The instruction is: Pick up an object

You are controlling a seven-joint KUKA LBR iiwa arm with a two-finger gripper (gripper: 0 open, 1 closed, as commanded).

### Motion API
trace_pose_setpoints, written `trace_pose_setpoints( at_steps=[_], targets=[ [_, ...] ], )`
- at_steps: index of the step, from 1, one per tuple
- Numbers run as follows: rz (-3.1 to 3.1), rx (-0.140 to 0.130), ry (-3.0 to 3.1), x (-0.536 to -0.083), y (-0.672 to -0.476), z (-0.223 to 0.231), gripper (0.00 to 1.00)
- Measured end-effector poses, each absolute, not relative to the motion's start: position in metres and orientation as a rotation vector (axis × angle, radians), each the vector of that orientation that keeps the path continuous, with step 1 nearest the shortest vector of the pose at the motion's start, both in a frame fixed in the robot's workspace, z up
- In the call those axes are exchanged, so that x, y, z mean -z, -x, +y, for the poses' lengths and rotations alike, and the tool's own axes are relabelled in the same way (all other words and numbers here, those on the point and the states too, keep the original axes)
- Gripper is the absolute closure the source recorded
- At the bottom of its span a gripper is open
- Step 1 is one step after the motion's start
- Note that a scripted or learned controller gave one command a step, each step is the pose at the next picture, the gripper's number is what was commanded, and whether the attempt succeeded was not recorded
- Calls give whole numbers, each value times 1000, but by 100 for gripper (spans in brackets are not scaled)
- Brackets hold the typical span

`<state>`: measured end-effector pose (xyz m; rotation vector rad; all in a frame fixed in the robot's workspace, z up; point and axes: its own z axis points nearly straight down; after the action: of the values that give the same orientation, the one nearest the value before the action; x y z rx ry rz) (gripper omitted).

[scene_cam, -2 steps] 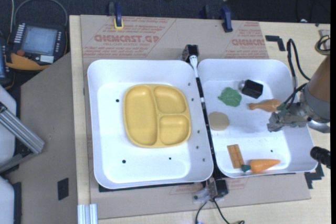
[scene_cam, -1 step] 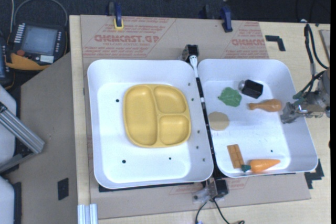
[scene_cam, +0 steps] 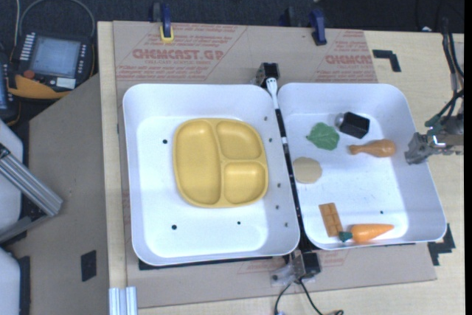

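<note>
From the fixed camera above the surface, two shallow white bins sit side by side on a brown cardboard-covered surface (scene_cam: 221, 48). The left white bin (scene_cam: 147, 114) holds a yellow plastic divided plate (scene_cam: 220, 161) with three compartments, lying flat at its middle. The right white bin (scene_cam: 413, 195) carries all the loose things: a small black block (scene_cam: 355, 124) at the far side, a flat green leaf-shaped piece (scene_cam: 323, 136) just left of it, a tan toy drumstick (scene_cam: 373, 150) to the right of the leaf, a pale round cookie-like disc (scene_cam: 307, 170) near the bin's left wall, a brown wafer-like bar (scene_cam: 330, 218) toward the near edge, and an orange toy carrot (scene_cam: 366, 232) lying just right of the bar along the near wall. At the right edge of the scene a grey metal part of the gripper (scene_cam: 422, 147) reaches the right bin's rim, near the drumstick but apart from it; whether its jaws are open or closed I cannot tell. Nothing appears lifted: every object rests on the bin floor. By my judgement the pick is not yet done, with choosing, descending, closing and raising all left.
</note>
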<state>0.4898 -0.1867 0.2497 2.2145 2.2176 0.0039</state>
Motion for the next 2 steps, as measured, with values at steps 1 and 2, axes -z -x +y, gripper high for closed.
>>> trace_pose_setpoints(
  at_steps=[1, 2],
  targets=[
    [2228, -5, -2211, -253, -506, -128, 100],
    [2225, -2, -2215, -252, -520, -86, 100]
  ],
)
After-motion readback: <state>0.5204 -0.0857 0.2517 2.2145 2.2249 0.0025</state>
